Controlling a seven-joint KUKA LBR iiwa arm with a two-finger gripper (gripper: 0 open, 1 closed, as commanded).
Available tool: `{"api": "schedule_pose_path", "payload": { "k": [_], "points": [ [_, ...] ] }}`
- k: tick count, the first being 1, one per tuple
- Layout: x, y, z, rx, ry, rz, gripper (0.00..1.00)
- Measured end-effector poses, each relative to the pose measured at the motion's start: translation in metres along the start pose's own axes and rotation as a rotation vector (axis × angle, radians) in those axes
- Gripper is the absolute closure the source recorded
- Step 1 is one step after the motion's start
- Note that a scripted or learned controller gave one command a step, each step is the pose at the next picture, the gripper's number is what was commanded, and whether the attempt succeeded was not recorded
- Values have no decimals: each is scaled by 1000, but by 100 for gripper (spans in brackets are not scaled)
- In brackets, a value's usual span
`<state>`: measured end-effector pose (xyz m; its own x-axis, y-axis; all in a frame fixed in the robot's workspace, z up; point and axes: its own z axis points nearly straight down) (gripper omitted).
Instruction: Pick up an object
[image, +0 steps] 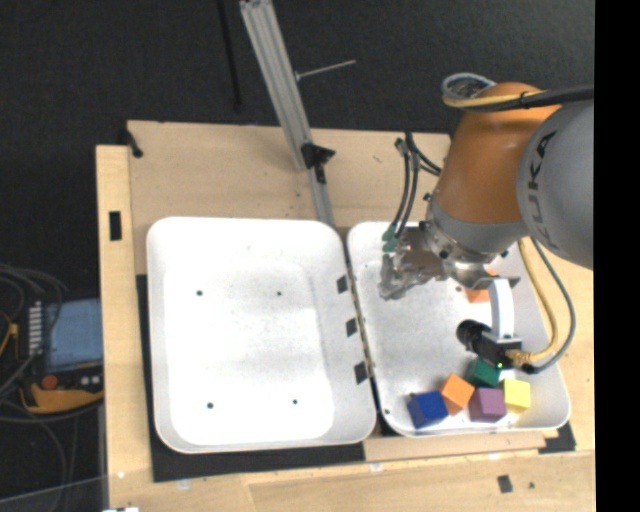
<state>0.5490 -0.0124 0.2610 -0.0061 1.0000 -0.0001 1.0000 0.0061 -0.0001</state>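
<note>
Grey KUKA arm with orange band (500, 170) reaches in from the right and hangs over the upper part of the right shallow white plastic bin (400, 330). The left shallow white plastic bin (250, 330) sits just beside it, the two rims meeting along the middle.

Step, as I judge it: approach, nothing grasped yet. The metal two-finger gripper (395, 282) hovers over bare bin floor near the right bin's left rim, well apart from the blocks. Can't tell the claw's state; too blurred and small.

Pick candidates are clustered in the right bin's lower right corner: blue cube (427, 408), orange cube (458, 392), purple cube (488, 403), yellow cube (517, 393), green block (486, 373) half hidden behind them. A small orange piece (479, 295) lies near the wrist, partly covered.

Next move likely needs travel down-right toward the cluster, then descent on one block. The blue cube looks easiest: outermost, with open floor on its left and above. The others touch or crowd each other and sit close to the bin's lower and right walls, so finger room is tight there. A black and yellow hose fitting (485, 345) dangles near the cluster, a possible snag.
</note>
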Motion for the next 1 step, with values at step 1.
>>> {"api": "schedule_pose_path", "payload": {
  "k": [1],
  "points": [
    [48, -2, 14, 1, 0, 1, 100]
  ]
}}
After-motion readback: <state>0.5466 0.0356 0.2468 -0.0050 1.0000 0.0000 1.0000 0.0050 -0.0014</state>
